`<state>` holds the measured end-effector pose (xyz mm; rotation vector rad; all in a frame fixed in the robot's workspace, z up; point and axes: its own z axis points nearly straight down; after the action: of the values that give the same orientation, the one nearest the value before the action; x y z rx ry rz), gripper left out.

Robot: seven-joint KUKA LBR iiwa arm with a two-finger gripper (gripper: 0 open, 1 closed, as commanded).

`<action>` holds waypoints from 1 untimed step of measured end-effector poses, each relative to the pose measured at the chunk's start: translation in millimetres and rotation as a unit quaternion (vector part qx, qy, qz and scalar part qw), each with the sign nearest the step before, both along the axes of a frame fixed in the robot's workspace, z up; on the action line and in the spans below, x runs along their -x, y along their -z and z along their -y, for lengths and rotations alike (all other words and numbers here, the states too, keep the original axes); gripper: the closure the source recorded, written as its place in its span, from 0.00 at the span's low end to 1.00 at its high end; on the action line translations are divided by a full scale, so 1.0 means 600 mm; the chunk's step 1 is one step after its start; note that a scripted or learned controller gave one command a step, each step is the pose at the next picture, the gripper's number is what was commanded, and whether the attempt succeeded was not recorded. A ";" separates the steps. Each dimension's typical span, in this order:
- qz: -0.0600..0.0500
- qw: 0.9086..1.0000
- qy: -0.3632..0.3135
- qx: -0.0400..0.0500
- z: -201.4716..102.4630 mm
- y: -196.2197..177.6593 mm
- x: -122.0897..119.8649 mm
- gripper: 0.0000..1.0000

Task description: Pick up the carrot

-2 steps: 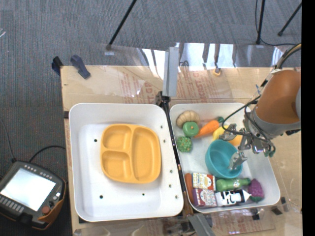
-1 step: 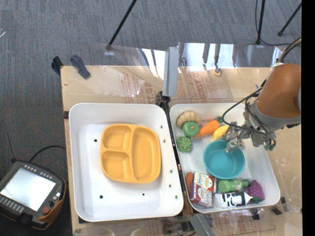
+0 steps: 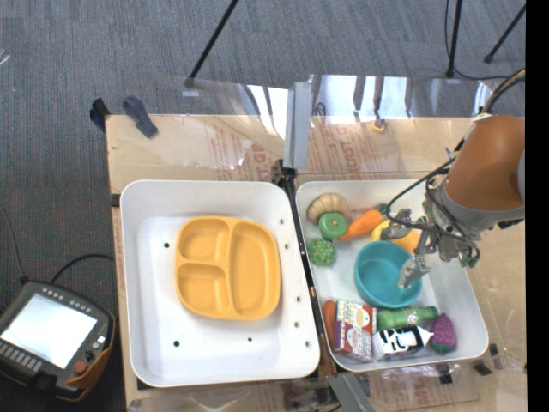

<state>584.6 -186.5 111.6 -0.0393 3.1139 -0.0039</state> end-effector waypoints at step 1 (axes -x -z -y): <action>-0.013 0.999 -0.048 -0.001 0.006 0.040 -0.048 0.00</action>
<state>613.7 -189.9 87.7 -0.1913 3.1341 0.0019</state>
